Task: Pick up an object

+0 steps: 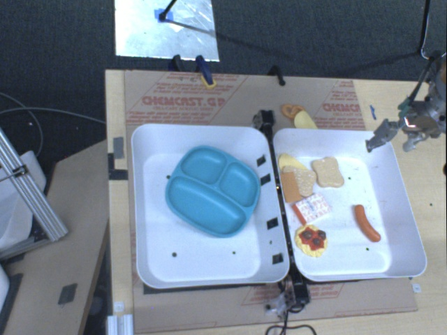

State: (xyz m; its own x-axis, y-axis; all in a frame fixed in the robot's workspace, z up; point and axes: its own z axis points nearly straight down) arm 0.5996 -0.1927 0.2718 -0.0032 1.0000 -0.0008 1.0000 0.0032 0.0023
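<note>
Sausage (367, 223), the likeliest pick, lies alone on the floor of the right bin (405, 208), near its right wall and slanted across it, well apart from the other toy foods. These cluster by the bin's left wall: a bread slice (328, 172), a cracker (299, 181) touching a yellow wedge (292, 163), a pink-checked block (312, 206) and a small pizza (312, 240). The claw (392, 135) hovers above the bin's far right corner, holding nothing; whether its fingers stand wide or narrow cannot be told (blurred). The left bin (150, 187) carries a blue divided plate (213, 190). A sound approach would probably centre over the sausage's middle, turn the closing line across its short axis, then descend straight, clear of the wall.
</note>
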